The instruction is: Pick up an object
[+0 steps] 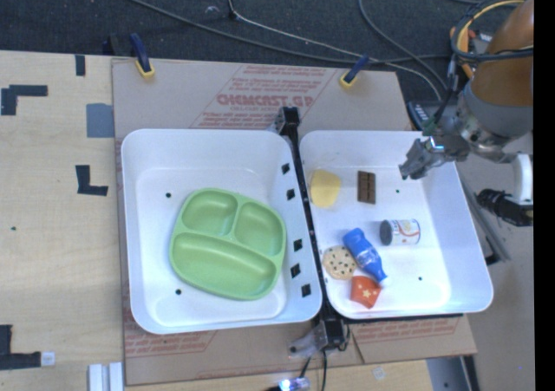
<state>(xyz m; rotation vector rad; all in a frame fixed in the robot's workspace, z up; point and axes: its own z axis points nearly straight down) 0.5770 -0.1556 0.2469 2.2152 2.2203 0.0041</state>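
The right bin holds several small objects: a yellow wedge, a brown chocolate bar, a small can lying on its side, a blue bottle, a cookie and a red piece. My gripper hangs over the bin's upper right part, to the right of the chocolate bar and above the can. Nothing shows between its fingers.
The left bin holds a green divided plate. A black divider runs between the two bins. Two clamps pin the cardboard sheet at the back. Cables cross the dark floor behind the bench.
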